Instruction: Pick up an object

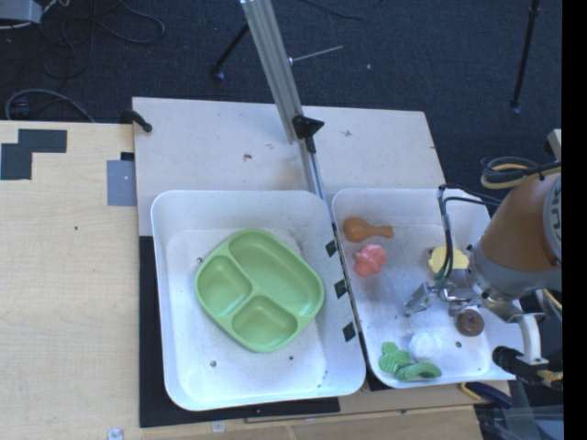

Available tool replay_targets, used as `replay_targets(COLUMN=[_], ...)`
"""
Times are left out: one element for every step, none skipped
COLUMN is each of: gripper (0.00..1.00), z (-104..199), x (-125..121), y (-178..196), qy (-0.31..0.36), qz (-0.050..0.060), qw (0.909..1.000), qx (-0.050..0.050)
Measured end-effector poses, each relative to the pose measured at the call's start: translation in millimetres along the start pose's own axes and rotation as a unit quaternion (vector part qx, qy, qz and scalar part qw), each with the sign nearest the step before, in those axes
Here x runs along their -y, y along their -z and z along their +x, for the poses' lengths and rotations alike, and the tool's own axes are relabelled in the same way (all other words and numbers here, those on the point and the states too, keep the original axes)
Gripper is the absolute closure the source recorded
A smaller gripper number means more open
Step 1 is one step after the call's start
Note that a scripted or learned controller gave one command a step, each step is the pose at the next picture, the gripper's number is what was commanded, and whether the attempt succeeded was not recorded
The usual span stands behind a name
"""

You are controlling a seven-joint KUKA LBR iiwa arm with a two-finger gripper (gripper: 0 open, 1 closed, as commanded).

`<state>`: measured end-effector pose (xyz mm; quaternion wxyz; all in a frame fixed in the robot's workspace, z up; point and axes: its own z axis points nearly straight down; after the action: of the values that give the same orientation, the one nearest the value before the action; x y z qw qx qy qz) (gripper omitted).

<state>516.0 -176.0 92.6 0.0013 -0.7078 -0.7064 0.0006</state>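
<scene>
My gripper (420,301) hangs low over the middle of the right bin (404,211), reaching in from the right under the orange-banded wrist (515,235). Around it lie an orange pear-shaped toy (366,230), a pink lumpy object (371,259), a yellow object (444,261) partly behind the wrist, a small brown round piece (470,323), a whitish translucent lump (426,343) and a green ridged object (407,364). The gripper's tip is above bare bin floor between the pink object and the whitish lump. I see nothing held in it.
The left bin (174,246) holds a light green divided plate (260,289). A ridge with black clips (337,287) separates the bins. A grey metal rail (280,67) slants in from the back. A black cable (447,211) loops over the right bin's far corner.
</scene>
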Motion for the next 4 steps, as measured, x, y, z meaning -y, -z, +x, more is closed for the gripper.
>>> replay_targets(gripper=[1.0,1.0,1.0,1.0], z=[-0.9,-7.1,-9.1,-8.8], x=[0.8,-4.5,5.0,5.3], y=[10.9,71.2,124.4,113.4], qy=[-0.002,0.001,0.002,0.001], qz=[0.001,-0.003,-0.003,0.001], qw=[1.0,1.0,1.0,1.0], qx=[0.0,0.001,0.001,0.0])
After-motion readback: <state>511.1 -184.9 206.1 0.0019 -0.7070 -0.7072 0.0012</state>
